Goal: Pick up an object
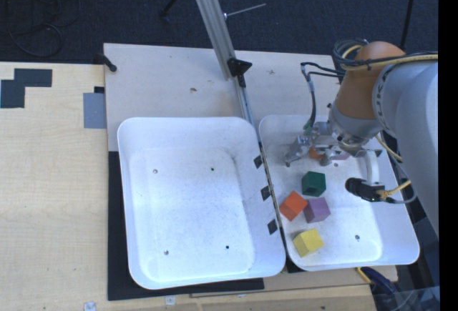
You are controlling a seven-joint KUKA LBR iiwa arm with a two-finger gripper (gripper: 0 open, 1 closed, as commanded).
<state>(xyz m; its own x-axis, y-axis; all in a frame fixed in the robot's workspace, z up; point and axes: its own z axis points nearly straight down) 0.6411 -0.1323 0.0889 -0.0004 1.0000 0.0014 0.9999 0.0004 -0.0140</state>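
Nearest you, the yellow cube (308,242) sits alone in the right bin (401,249), the easiest pick. Behind it, orange (292,205) and purple (316,209) touch, crowding any grasp. The green cube (313,183) lies just beyond. Above, your end effector (318,152) hovers; its state I cannot tell.

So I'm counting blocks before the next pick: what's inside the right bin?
The right bin holds four blocks: green, orange, purple, yellow. The claw hangs over its far end; whatever lies beneath it and the arm is covered.
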